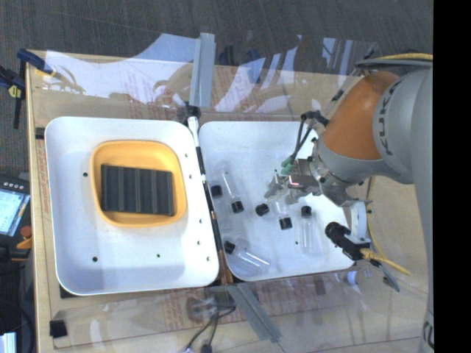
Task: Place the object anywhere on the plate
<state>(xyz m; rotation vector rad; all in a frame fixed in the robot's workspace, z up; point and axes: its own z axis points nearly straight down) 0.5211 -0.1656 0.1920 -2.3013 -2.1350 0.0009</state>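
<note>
1. Two shallow white bins sit side by side on the worktop (110, 87): the left bin (66, 256) fills the left half of the frame, the right bin (243, 142) the centre-right.
2. The left bin holds a yellow plate (136, 155) with rounded corners, placed in the bin's upper middle. A dark ribbed insert (137, 190) lies in the plate's recess.
3. The right bin holds several small loose objects: clear tubes (224, 181) and small black caps (237, 206), scattered across the bin's middle and lower part. One clear tube (254, 258) lies near the bin's lower edge, with a black cap (229, 248) just beside it to the left.
4. All of these objects lie in the right bin, well apart from the plate.
5. The arm (394, 120) enters from the right of the frame, its orange band (353, 120) above the wrist. The claw (283, 190) is over the middle of the right bin, near a cluster of black caps and tubes.
6. Claw state: cannot be determined, since the wrist hardware and clear parts overlap at that spot. It cannot be told whether any object is between its tips.
7. A black cap (262, 209) lies just left of and below the claw; two more black caps (285, 223) and (306, 211) lie below it, and a clear tube (305, 234) lies lower still.
8. A grey bar (200, 72) runs along the gap between the bins toward the top of the frame.
</note>
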